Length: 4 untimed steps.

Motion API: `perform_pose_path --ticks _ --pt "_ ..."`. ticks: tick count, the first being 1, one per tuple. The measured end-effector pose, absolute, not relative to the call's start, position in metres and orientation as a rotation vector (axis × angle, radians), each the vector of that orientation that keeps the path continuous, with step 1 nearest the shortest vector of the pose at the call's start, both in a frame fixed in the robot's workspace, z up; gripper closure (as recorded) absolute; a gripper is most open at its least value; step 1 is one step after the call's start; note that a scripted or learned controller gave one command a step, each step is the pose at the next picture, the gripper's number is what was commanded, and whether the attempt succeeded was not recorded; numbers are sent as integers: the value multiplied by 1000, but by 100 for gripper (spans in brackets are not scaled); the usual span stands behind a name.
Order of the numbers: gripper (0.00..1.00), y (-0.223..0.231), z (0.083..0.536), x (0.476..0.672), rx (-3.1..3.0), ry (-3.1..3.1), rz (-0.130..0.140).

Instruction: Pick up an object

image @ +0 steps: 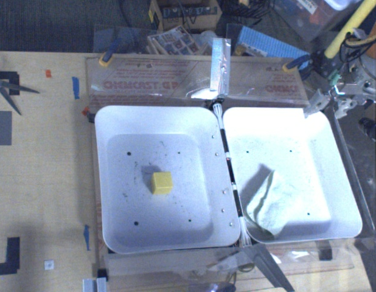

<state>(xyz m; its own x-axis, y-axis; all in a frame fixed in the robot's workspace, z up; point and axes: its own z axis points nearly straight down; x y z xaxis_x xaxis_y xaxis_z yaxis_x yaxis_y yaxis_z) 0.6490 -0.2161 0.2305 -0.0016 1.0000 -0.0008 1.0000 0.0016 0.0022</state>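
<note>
One yellow block in left bin (hand far right, grip unclear).

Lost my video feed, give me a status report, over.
Gripper at right bin's far right corner, nothing seen held. Yellow block in left bin, untouched. Pale cloth in right bin.

A yellow block in the left bin, a pale cloth in the right bin.
</note>
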Motion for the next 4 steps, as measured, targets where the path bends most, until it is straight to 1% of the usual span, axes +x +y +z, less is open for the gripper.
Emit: perform_pose_path --ticks 1,2,3,4 --pt "0 -174 96 651 2409 2009 3" --pt "100 -173 108 652 2404 2010 5" --pt "100 -185 87 668 2610 1744 2" --pt "100 -164 198 668 2831 1358 1"
